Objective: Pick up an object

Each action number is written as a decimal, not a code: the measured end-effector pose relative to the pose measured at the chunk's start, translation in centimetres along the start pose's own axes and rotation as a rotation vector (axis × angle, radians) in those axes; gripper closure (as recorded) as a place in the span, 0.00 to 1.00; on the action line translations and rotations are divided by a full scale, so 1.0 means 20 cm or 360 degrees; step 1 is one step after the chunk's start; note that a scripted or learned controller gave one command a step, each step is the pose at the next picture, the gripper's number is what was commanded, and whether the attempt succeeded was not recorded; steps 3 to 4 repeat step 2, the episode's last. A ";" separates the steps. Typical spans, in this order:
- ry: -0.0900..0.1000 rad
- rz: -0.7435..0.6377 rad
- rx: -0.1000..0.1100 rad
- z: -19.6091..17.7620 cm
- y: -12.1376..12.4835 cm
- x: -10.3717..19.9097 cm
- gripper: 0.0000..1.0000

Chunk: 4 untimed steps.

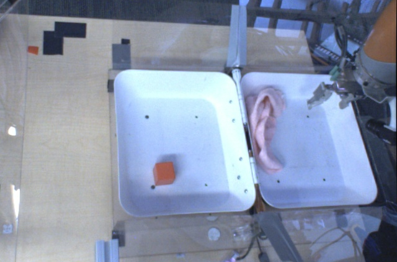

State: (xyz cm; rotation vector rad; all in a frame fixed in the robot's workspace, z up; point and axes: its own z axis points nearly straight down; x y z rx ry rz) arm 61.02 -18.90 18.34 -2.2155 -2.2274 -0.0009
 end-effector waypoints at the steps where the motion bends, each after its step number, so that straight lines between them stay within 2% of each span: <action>1: 0.0001 -0.0004 0.0001 0.39 0.24 0.29 0.00; 2: -0.0006 -0.0045 -0.0015 0.46 0.32 0.48 0.00; 4: -0.0006 -0.0045 -0.0015 0.46 0.32 0.48 0.00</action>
